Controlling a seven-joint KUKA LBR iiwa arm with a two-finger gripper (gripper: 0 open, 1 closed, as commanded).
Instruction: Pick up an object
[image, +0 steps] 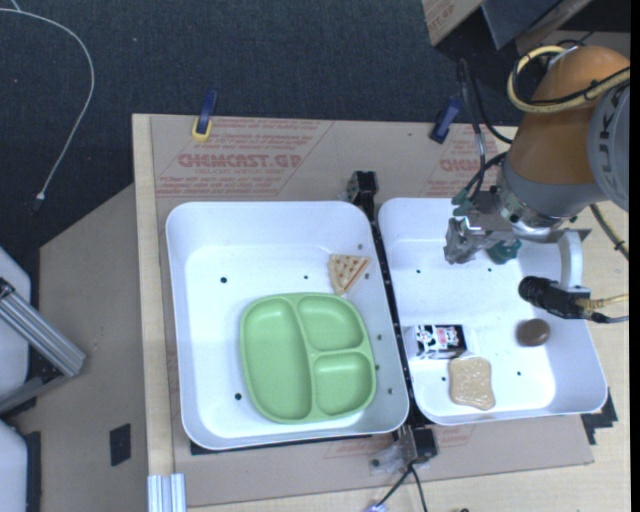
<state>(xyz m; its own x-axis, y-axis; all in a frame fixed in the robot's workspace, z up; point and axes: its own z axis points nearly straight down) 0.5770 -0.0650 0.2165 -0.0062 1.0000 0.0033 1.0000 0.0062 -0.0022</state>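
Observation:
My gripper hangs over the far part of the right bin, with nothing seen between its fingers. Nearer in that bin lie a small black-and-white packet, a tan bread-shaped piece and a brown round cookie. The left bin holds a green divided plate and a tan waffle-like wedge by its far right side.
The grey arm with its orange band reaches in from the upper right. A black cylinder juts over the right bin's right side. Clamps sit between the bins. Brown board lies under both bins.

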